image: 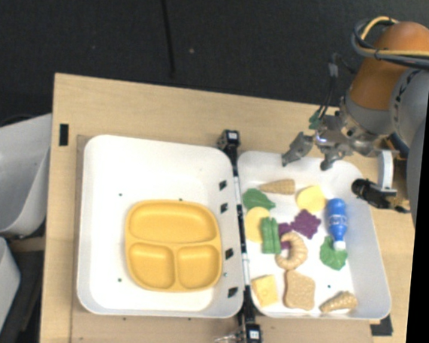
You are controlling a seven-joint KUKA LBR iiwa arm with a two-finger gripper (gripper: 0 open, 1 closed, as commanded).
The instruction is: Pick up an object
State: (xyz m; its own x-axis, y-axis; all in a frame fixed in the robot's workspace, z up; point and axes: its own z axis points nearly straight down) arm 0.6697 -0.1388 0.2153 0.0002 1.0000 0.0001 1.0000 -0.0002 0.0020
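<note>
Hovering with the grey two-finger gripper [308, 158] spread wide and grasping nothing, sitting just above the tan wedge-shaped toy bread slice [278, 186] lying below it.

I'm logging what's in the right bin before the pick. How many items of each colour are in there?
Green: 3
Yellow: 3
Tan or brown: 4
Purple: 1
Blue: 1
Total: 12
</note>
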